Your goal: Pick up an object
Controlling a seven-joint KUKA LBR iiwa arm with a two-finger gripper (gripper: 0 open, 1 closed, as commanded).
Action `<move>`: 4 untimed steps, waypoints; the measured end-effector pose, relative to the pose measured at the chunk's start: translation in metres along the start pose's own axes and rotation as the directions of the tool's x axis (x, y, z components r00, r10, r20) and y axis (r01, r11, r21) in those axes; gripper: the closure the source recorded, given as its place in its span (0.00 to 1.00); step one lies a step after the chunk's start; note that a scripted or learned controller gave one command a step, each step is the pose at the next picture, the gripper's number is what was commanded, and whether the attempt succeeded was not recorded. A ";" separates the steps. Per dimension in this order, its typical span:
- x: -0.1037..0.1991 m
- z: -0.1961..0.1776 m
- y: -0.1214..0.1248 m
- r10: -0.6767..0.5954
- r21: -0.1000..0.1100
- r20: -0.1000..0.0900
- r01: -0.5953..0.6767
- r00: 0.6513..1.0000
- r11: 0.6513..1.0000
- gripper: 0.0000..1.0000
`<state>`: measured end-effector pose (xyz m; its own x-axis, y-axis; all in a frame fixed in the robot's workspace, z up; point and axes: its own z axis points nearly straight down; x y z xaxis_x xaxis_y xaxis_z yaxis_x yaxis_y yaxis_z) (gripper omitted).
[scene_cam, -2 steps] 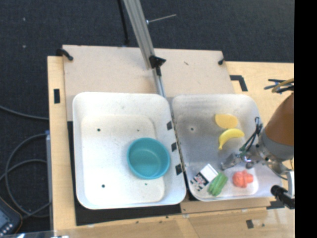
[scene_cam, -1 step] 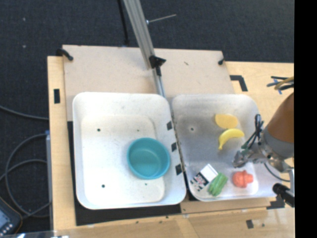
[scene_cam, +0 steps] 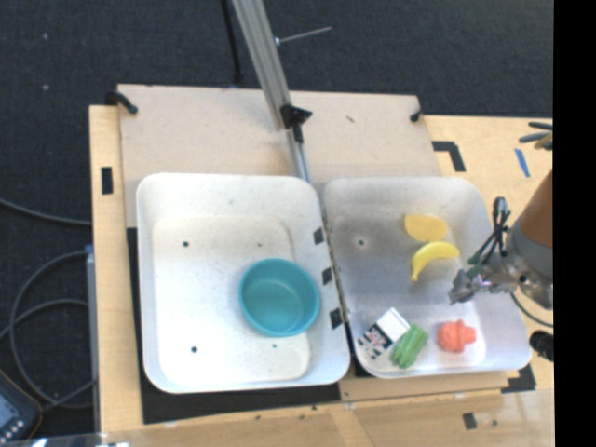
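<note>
Nearest, along the right bin's (scene_cam: 484, 203) front edge: green toy (scene_cam: 408, 346), small card (scene_cam: 382, 331), red toy (scene_cam: 455, 335). Beyond them the claw (scene_cam: 463, 285) hangs over the bin floor — nothing visibly in it, its opening unreadable. Farther back, banana (scene_cam: 433, 256) and yellow piece (scene_cam: 425, 224) — nothing lifted yet; the pick remains.

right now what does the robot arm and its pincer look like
The arm comes in from the right with an orange-brown band above a grey wrist. Thin dark cables loop beside the wrist. The pincer is small, grey metal, with a hint of green wiring at its base. No markings are legible.
</note>
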<state>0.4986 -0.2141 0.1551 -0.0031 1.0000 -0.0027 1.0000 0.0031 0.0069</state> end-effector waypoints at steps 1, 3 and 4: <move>0.002 -0.044 0.005 -0.001 0.000 0.000 0.001 1.000 1.000 1.00; 0.048 -0.072 0.011 0.000 0.004 -0.002 0.000 1.000 1.000 1.00; 0.100 -0.065 0.020 -0.004 0.005 -0.003 0.004 1.000 1.000 1.00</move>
<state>0.5180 -0.1136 0.2195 -0.0069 1.0000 0.0003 1.0000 0.0069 0.0016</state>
